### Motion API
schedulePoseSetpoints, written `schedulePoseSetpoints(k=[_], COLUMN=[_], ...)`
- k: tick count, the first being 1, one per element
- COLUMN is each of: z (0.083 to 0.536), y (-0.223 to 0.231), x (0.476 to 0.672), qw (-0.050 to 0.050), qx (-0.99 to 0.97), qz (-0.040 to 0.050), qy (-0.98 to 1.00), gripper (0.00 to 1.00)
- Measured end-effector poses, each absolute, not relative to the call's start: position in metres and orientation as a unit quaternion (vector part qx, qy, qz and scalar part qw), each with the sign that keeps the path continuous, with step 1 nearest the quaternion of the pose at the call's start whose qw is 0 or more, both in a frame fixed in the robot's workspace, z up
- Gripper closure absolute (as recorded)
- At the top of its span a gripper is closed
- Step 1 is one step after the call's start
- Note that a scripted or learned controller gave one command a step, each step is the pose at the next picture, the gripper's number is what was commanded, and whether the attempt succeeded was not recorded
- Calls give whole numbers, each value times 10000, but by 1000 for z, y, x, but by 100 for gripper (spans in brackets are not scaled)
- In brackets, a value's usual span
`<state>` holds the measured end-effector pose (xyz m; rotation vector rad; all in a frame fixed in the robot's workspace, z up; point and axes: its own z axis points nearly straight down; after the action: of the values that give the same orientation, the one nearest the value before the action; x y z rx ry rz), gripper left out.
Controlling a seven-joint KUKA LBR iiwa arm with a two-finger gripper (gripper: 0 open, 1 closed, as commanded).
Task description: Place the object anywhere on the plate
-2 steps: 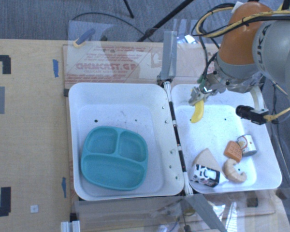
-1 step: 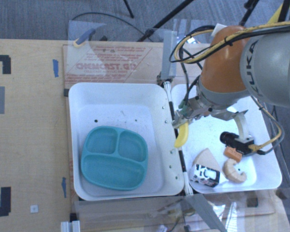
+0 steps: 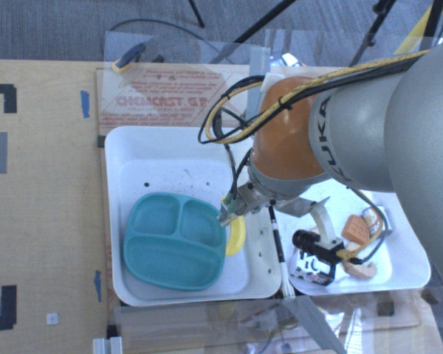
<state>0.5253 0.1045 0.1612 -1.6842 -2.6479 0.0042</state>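
A teal divided plate (image 3: 173, 242) lies in the left bin (image 3: 133, 150). My gripper (image 3: 227, 214) hangs just past the plate's right rim, under the orange-banded wrist. A yellow banana-shaped object (image 3: 236, 237) shows directly below the fingers, with a bit of yellow above them too, so the gripper looks shut on it. The object's lower end sits beside the plate's right edge, over the bin floor rather than over a compartment. The arm hides the upper part of the object.
The right bin (image 3: 410, 260) holds an orange waffle-like piece (image 3: 356, 229), a beige piece (image 3: 362, 271) and a black-and-white item (image 3: 312, 268). The arm covers most of the right bin. The ridge between the bins (image 3: 280, 271) runs just right of the gripper.
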Motion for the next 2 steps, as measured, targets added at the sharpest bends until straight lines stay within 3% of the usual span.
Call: schedulePoseSetpoints(k=[1,2], z=[161,170], y=[104,103], x=[526,527], qw=[14,14], qx=[-5373,-5382], qz=[11,12], qy=[-8434,-8428], gripper=[0,100])
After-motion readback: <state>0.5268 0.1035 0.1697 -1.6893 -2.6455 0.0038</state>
